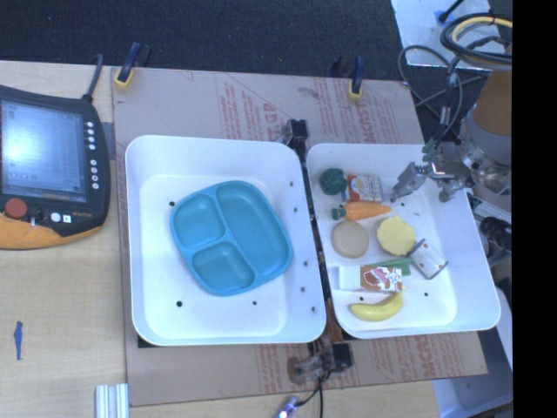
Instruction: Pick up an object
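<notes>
banana (377,307) low in right bin (466,316); tool (419,181) finger spread unclear.

Your right bin (466,316) is crowded: the carrot (365,210), the yellow round piece (396,235), the tan disc (351,239), the small carton (376,277) and the banana (377,308) sit close together in its middle and left. You have open floor along its right side. In the left bin (148,303), the blue tray (230,236) fills the middle, with room around it.
</notes>
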You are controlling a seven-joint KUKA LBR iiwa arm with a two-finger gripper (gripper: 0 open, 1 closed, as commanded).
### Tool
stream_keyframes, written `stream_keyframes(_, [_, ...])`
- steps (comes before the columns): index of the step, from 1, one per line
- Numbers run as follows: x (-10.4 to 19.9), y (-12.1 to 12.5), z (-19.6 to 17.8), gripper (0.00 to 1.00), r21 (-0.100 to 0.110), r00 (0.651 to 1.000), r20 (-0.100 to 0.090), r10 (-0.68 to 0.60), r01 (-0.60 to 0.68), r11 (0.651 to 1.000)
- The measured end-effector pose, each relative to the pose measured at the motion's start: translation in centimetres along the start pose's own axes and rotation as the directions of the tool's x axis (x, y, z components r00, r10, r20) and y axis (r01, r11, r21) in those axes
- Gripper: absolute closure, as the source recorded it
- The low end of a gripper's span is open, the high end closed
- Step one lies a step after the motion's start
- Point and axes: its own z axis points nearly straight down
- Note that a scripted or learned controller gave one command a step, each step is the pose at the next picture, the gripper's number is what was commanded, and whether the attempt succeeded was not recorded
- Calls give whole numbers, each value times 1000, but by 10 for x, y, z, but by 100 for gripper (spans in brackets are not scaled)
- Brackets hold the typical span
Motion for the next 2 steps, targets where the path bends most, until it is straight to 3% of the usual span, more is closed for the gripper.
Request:
stream_keyframes(1, [26, -19, 119, 0, -11, 1000, 4, -1, 1, 1000])
stream_keyframes(2, [47, 40, 124, 0, -5, 1000, 1, -1, 1, 1000])
